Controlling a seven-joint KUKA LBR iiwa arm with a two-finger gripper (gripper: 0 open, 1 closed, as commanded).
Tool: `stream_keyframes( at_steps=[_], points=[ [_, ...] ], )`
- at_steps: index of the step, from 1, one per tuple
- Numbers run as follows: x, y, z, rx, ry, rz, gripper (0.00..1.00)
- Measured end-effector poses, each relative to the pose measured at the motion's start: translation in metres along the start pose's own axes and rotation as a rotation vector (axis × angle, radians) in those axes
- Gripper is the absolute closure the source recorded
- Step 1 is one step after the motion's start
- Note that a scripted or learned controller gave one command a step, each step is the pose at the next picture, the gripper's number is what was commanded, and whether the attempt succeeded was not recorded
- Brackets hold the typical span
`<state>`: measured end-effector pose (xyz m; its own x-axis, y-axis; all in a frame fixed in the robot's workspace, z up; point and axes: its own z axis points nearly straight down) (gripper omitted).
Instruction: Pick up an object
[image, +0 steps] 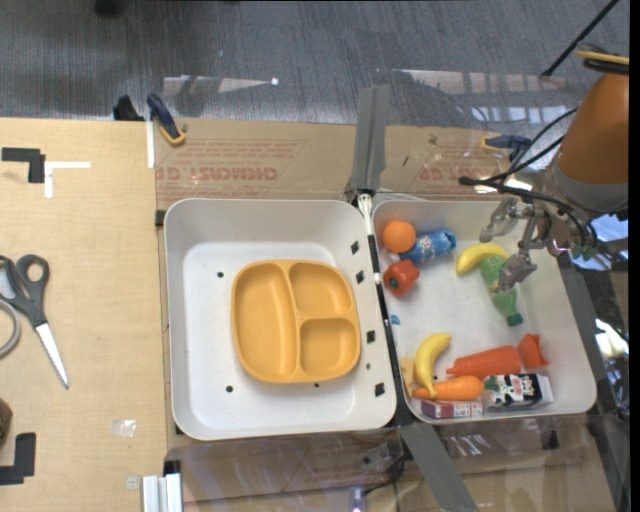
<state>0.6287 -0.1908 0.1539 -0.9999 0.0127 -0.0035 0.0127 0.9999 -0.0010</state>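
Note:
My gripper (512, 244) hangs over the upper right part of the right bin (570, 310), its fingers apart with nothing held between them. Just left of it lies a small yellow banana (479, 258). Right below it a green piece (507, 302) rests on the bin floor. Further left are an orange ball (399, 236), a blue can (436, 245) and a red pepper (401, 277). Along the bin's front edge lie another banana (430, 360), an orange carrot (492, 359), a second small carrot (457, 388) and a milk carton (518, 390).
The left bin (190, 330) holds a yellow divided plate (297, 320). Scissors (36, 312) lie on the wooden bench at far left. A blue and yellow clamp (165, 118) sits behind the left bin. Cables (560, 130) run down to the wrist.

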Motion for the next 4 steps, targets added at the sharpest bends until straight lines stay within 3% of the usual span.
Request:
stream_keyframes(
  at_steps=[1, 2, 3, 4],
  points=[
    [0.018, -0.012, 0.060, 0.000, -0.001, 0.133, 0.00],
    [-0.012, 0.023, 0.060, 0.003, 0.014, 0.271, 0.00],
    [-0.003, -0.027, 0.059, 0.000, 0.002, 0.269, 0.00],
    [-0.005, -0.027, 0.048, 0.003, -0.009, 0.265, 1.00]
  ],
)
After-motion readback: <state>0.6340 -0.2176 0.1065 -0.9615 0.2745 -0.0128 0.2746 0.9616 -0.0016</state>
